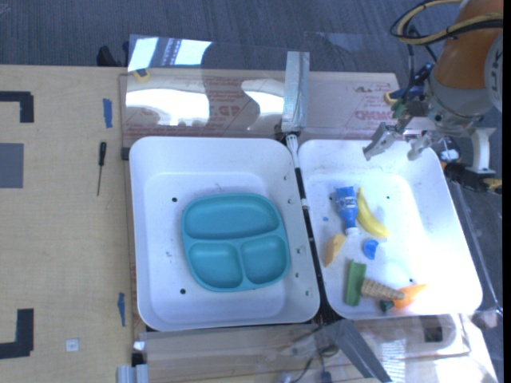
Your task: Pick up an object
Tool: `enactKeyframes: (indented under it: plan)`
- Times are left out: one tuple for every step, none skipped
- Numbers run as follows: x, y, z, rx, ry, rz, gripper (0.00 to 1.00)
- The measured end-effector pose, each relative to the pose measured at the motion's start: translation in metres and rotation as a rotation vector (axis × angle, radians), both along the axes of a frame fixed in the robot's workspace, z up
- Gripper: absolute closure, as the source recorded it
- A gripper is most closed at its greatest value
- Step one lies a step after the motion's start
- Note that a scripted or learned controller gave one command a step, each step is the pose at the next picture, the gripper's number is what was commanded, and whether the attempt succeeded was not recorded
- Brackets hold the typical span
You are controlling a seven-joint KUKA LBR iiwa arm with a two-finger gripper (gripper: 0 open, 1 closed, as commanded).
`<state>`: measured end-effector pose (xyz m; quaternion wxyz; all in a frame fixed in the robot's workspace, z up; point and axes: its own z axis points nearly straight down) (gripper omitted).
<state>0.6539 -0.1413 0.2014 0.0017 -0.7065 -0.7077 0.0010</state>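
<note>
your hand hangs spread and holding nothing over the right bin's far edge, and the banana lies nearer to you, its long axis toward you.

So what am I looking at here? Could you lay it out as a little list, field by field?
left bin: holds a teal divided tray
right bin: holds small toy foods
items in right bin: blue tube, yellow banana, small blue cap, green piece, orange carrot
arm: grey with orange band, reaching in from the right
gripper: open, over the far edge of the right bin, holding nothing
task progress: nothing picked up yet
</note>
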Motion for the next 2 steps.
enactKeyframes:
  plan:
    - [-0.0321,0.0315,-0.1053,-0.002,-0.009,0.093,0.00]
    - [-0.0340,0.0314,-0.0992,0.000,-0.003,0.091,1.00]
